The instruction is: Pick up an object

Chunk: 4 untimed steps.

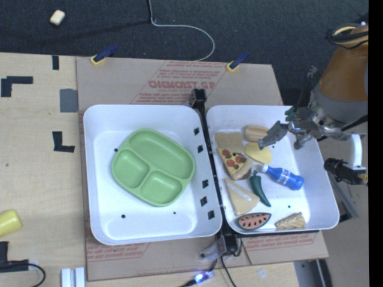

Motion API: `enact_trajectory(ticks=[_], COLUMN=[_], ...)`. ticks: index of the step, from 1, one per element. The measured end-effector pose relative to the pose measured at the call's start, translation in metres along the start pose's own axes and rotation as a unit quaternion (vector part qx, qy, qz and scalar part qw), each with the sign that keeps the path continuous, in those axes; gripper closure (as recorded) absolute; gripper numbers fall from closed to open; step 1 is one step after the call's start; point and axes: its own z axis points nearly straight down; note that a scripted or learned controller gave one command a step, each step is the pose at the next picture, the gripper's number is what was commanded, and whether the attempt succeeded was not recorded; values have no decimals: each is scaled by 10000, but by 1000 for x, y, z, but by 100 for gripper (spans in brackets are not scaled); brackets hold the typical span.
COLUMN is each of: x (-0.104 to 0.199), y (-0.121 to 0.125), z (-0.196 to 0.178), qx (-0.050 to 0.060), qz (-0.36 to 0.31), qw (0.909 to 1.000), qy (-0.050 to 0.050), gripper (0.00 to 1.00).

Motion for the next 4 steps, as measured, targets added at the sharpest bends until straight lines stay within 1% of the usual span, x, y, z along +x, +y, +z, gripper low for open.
enact_trajectory(ticks=[1, 2, 3, 4], x=[29, 91, 124, 148], y=[-35, -74, -72, -73], z=[154, 52, -82, -303], qx=[65, -18, -67, -102], qz=[1, -28, -31, -16], qw=[10000, 10000, 10000, 9999], qy=[26, 14, 5, 6], gripper=[0, 0, 0, 0])
